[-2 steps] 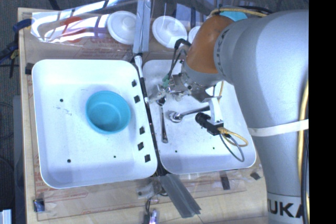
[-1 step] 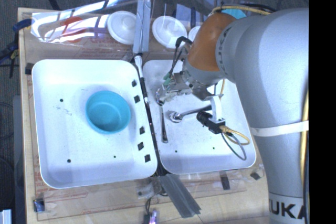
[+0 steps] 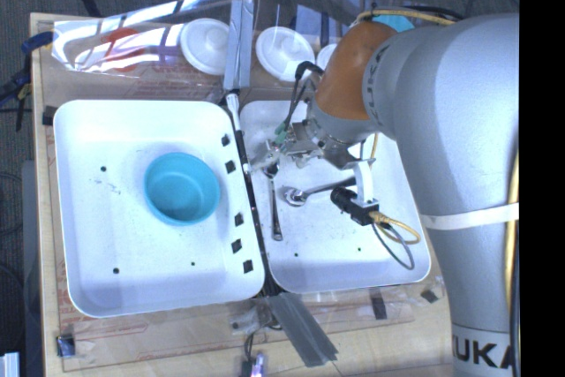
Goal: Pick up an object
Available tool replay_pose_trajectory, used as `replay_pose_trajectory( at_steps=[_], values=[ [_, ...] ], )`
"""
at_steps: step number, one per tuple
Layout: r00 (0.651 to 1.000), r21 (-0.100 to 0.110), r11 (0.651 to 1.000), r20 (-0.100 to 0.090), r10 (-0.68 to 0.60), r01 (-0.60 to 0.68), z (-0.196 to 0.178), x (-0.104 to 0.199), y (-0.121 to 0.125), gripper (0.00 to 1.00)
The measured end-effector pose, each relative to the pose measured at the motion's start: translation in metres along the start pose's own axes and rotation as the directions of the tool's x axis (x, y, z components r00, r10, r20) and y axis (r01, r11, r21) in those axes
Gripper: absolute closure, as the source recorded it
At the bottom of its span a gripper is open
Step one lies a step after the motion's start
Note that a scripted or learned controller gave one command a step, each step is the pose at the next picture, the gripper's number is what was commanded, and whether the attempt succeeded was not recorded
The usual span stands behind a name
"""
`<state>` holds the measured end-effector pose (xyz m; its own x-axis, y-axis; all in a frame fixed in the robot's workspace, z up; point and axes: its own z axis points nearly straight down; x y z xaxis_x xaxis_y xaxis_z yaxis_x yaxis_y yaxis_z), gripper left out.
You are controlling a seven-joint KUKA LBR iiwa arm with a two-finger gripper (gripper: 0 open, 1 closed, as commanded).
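- The arm (image 3: 441,101) reaches in from the right and bends down into the right bin (image 3: 353,274). Its jaws are low over the far left part of this bin, close to the wall between the two bins. The parts there are small and tangled, so I cannot tell if the jaws are open or closed. I see nothing clearly between them.
- On the tabletop (image 3: 159,340), in front of the bins, a grey strip (image 3: 300,333) lies at a slant.
- In the right bin, a thin rod (image 3: 275,212) lies along the left side and points from near to far. Just to the right of it is a shiny metal piece (image 3: 309,192) with a round end. It lies on the bin floor just in front of the jaws, and I cannot say if they touch it.
- The left bin (image 3: 97,225) holds one blue bowl (image 3: 181,187). It stands upright near the middle, well apart from the jaws.
- Small black clips (image 3: 237,221) sit in a row on the right wall of the left bin.
- Behind the bins stand two white round lids (image 3: 205,44) (image 3: 284,49). A third white round shape beside them is mostly hidden by the arm.
- At the far left lies a clear plastic sheet (image 3: 124,40) with red marks. It reflects light, and what is under it is hard to make out.
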<state>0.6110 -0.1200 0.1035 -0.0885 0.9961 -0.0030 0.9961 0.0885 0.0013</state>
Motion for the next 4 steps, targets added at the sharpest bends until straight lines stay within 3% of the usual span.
replay_pose_trajectory(
  at_steps=[1, 2, 3, 4],
  values=[
    [0.993, 0.003, 0.993, -0.005, -0.117, 0.117, 0.012, -0.013, -0.064, 0.0],
    [0.993, 0.001, 0.993, -0.003, -0.121, 0.121, 0.001, -0.014, -0.063, 1.0],
    [0.993, 0.002, 0.993, -0.003, -0.121, 0.121, 0.002, -0.014, -0.063, 0.0],
    [0.988, 0.004, 0.988, -0.003, 0.154, -0.154, 0.012, -0.008, -0.015, 0.0]
  ],
)
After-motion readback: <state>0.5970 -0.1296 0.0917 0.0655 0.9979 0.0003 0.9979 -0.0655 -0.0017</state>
